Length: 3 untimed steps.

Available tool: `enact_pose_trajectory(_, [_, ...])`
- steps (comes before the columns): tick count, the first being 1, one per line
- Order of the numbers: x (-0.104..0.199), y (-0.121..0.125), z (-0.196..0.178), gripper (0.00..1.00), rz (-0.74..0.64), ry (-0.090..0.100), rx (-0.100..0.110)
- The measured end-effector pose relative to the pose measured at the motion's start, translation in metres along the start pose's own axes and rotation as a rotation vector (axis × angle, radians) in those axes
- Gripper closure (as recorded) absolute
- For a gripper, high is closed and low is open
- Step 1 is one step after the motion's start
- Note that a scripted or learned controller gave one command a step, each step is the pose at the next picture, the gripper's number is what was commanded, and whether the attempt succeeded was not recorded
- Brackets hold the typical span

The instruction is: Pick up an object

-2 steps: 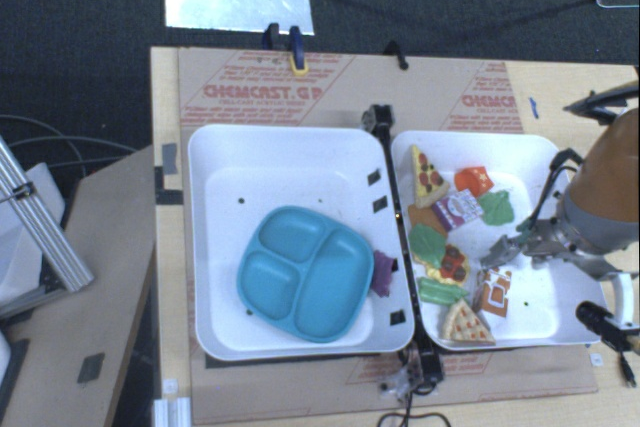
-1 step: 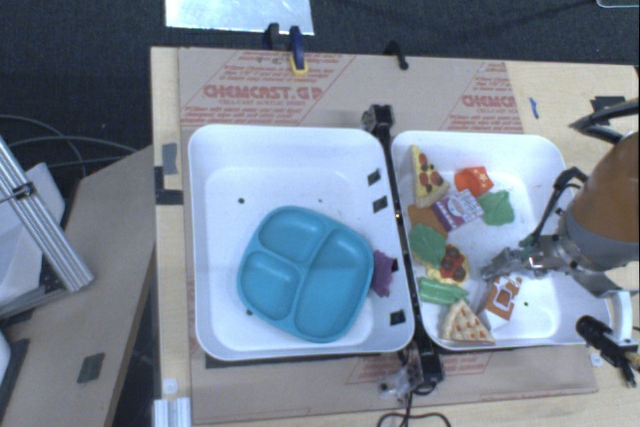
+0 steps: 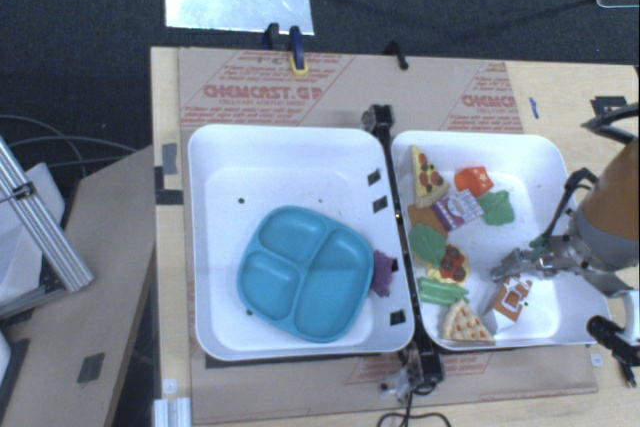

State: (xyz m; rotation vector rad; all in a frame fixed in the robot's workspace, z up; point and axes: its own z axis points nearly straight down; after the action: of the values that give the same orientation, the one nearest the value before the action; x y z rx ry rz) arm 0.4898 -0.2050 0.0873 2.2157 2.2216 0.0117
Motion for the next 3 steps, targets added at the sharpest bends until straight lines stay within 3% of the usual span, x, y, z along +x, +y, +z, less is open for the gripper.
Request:
enact_pose_trajectory(1, [-0.002,-0.002,-0.027,0.0,0.0,-0.004,0.005])
enact_pose_trajectory(2, [-0.001,0.121,0.002,0.0,-0.008,-0.006,-0.004])
enact_pose_trajectory(3, [-0.002,0.085,0.004,0.0,0.002,-0.002,0.009])
